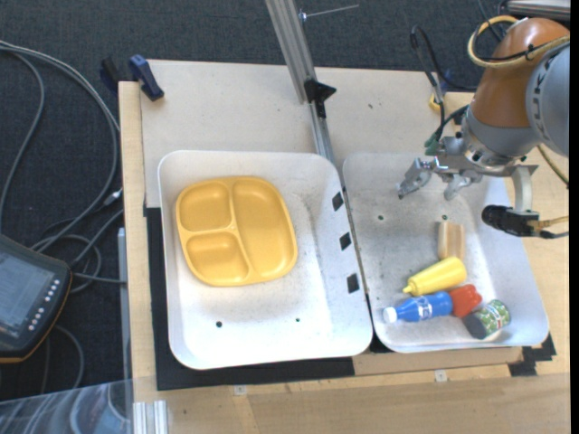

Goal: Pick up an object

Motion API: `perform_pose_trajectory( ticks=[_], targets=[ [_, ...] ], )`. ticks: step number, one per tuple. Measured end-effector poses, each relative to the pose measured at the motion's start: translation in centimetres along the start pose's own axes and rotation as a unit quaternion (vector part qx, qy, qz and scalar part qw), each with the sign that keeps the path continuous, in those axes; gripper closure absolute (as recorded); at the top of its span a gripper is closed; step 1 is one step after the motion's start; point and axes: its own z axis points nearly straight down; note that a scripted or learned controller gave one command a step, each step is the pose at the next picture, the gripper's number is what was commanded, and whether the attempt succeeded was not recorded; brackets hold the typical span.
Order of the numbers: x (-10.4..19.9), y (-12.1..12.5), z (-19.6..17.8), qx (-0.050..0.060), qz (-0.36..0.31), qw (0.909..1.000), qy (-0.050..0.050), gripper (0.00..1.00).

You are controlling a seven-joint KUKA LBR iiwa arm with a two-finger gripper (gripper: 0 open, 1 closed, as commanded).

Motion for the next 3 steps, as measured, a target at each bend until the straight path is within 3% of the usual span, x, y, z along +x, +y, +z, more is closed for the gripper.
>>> perform_pose_trajectory(
  ticks=[1, 2, 3],
  targets=[
    [0.6, 0.3, 6.1, 0.001, -0.001, 1.0000, 0.000, 0.00],
    [0.6, 0.6, 4.5, -0.004, -0.001, 1.0000, 0.000, 1.00],
    [0.4, 0.9, 0.1, -0.006, 0.000, 1.0000, -0.001, 1.00]
  ],
)
